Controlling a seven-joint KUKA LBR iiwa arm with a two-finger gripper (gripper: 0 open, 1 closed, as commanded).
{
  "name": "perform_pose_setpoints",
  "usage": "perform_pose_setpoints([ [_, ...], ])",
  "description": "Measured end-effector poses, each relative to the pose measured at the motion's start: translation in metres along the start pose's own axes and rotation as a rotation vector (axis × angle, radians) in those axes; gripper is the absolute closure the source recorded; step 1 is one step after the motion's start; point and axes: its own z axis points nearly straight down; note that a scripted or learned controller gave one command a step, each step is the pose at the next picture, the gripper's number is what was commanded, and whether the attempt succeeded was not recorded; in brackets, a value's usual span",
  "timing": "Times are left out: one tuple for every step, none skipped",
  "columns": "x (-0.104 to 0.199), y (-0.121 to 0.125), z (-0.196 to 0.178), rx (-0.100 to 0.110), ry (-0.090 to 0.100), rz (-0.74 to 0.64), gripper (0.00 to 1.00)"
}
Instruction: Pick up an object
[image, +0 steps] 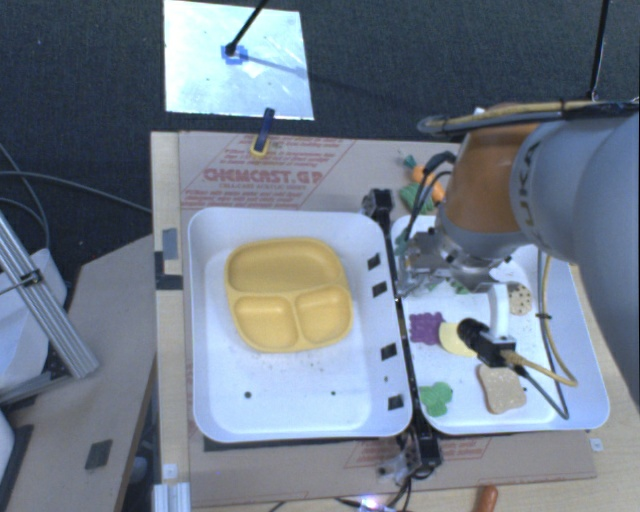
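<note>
My gripper (425, 268) hangs low over the upper left part of the right bin (590, 400), under the grey arm with its orange band (490, 170). Just below it lie a purple bunch of grapes (427, 327) and a flat yellow piece (454, 342). Nearer the front of that bin sit a green leafy piece (435, 398) and a slice of toast (500, 390). A small speckled cookie (519, 298) lies to the right of the gripper. I see nothing held.
The left bin (205, 330) holds a yellow divided plate (288, 292). A green and orange item (415, 190) rests at the right bin's far edge. A black divider with clips (395, 300) runs between the bins.
</note>
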Motion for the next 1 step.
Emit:
perform_pose_setpoints([
  [0.0696,0.0026,-0.0244,-0.005,0.003,-0.012,1.0],
])
